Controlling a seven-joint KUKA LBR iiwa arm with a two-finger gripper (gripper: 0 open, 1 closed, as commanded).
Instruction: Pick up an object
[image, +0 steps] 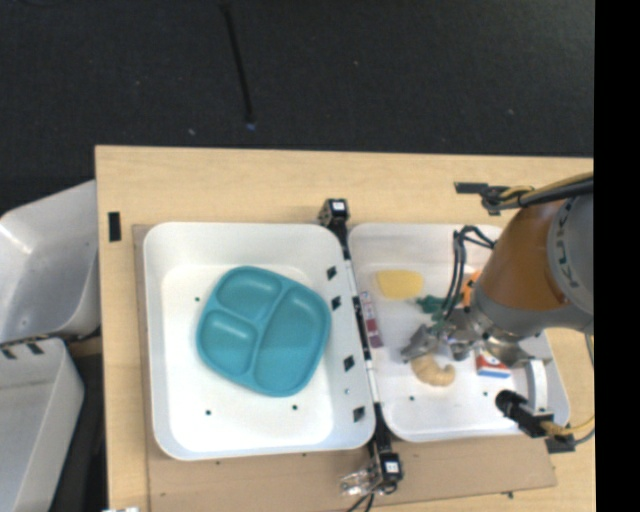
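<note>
Gripper (432, 340) hovers right over the tan lump (434, 372); can't tell its state. Best drop straight down, centred on it.

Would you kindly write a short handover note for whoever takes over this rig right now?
Claw: low in the right white bin, just above the tan lumpy object; its grip state cannot be made out.
Things: pale yellow flat piece lies toward the right bin's far side; small green item sits beside the arm. The teal divided plate lies in the left white bin.
Done: no object visibly lifted.
Left: grasp one object and raise it.
</note>
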